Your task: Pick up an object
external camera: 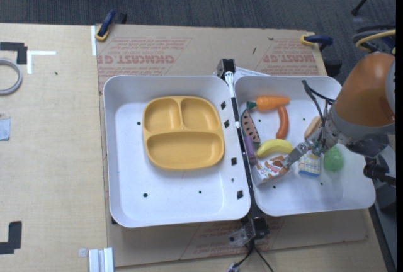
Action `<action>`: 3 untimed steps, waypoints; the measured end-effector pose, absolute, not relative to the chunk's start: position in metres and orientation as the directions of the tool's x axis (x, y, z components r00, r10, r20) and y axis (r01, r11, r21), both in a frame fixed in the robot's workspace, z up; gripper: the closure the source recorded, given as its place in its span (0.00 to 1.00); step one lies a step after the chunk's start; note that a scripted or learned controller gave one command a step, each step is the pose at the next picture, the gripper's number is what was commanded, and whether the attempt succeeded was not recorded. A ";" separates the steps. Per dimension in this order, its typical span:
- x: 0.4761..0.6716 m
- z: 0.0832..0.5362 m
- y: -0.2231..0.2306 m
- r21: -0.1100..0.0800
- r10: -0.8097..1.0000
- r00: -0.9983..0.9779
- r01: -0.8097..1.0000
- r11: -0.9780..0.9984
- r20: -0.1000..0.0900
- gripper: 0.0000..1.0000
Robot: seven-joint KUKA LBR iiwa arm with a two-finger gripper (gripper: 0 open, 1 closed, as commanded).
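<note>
Hovering low in the right bin (352, 201), gripper (296, 154) sits right at the snack packet's (272, 169) upper-right corner; can't tell its state.

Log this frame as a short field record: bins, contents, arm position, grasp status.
left bin: holds a yellow three-compartment plastic plate
right bin: orange toy carrot, red sausage-shaped toy, watermelon slice toy, yellow toy banana, red-and-white printed packet, small blue-and-white box, green ball
arm: reaching in from the right, over the right bin
gripper: low, between the banana and the box
grasp status: cannot tell; nothing visibly lifted
</note>
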State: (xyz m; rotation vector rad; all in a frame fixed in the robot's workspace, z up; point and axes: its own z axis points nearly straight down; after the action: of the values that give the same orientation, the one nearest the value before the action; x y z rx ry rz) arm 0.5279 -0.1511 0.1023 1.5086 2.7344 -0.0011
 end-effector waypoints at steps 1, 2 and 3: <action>0.530 0.114 -0.152 0.011 0.847 -0.531 0.847 0.531 -0.019 1.00; 0.479 0.477 -0.121 0.003 0.855 -0.519 0.855 0.519 -0.005 1.00; 0.479 0.543 -0.208 0.002 0.824 -0.567 0.824 0.567 -0.006 1.00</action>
State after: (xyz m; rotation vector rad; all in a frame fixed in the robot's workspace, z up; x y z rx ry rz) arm 0.4787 -0.2078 0.5430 1.4592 2.7751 -0.0012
